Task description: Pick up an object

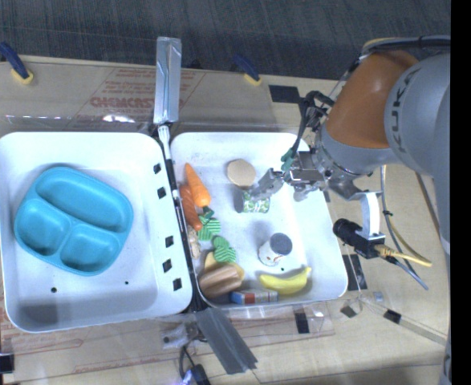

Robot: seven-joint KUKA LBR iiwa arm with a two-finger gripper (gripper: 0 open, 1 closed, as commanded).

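camera view: left bin holds blue tray.

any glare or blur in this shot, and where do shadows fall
Camera view: glare on the clear strip behind the left bin; a soft shadow in that bin's near-left corner; the claw and the small toys in the right bin look slightly soft.

A blue tray in a white bin — beside it an orange carrot, yellow banana, green-patterned packet.
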